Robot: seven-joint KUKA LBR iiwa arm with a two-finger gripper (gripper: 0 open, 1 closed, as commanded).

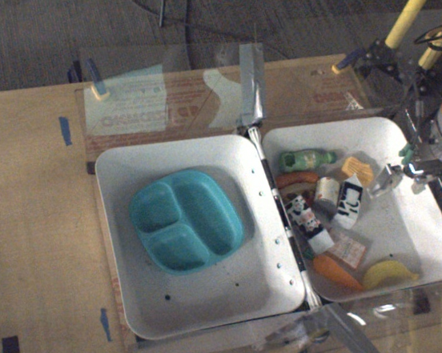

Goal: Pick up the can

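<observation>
The small silver cylindrical can (pixel 326 192) lies tipped on its side in the right-hand shallow white bin (pixel 432 249), crowded among other things: a black-and-white cow-patterned carton (pixel 349 202) touches it on the right, a second cow-patterned bottle (pixel 308 221) lies just beside it on the left, a brown sausage-shaped toy (pixel 296 179) and a green plastic bottle (pixel 306 158) sit above, and an orange wedge of toy cheese (pixel 357 170) is near its upper right. The claw (pixel 389 178) hangs over the bin's right part, beside the carton rather than over the can; I cannot tell whether it is clenched or released, and nothing is seen gripped in it. The likely trouble is the crowding: coming down from here, it may strike or seize the carton instead, or shove the can against its neighbours. A round can on its side may also roll or slip away. The left-hand white bin (pixel 133 304) holds a teal divided plastic plate (pixel 186 220), well apart.
</observation>
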